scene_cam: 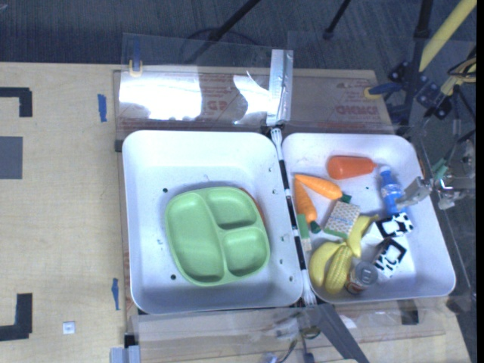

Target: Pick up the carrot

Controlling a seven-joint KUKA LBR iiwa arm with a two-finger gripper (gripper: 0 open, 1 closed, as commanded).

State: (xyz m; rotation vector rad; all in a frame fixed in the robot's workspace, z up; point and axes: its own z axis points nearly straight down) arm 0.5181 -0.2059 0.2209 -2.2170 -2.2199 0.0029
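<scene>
Carrot [318, 187] lies in right bin [435, 259], near its left wall, beside bananas [333, 263] | end effector [423, 190] at bin's right edge, grip state cannot be told | green tray [218, 235] in left bin

A robotics lab: a plywood bench [60, 203] marked with black tape, tripod legs [249, 10] on grey carpet beyond its far edge, two white bins [144, 165].

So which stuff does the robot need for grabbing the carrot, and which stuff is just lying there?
For the job:
carrot, left side of the right bin
gripper, at that bin's right edge

Just lying about:
green divided plate in the left bin
bananas
blue bottle
orange-red piece
can
</scene>
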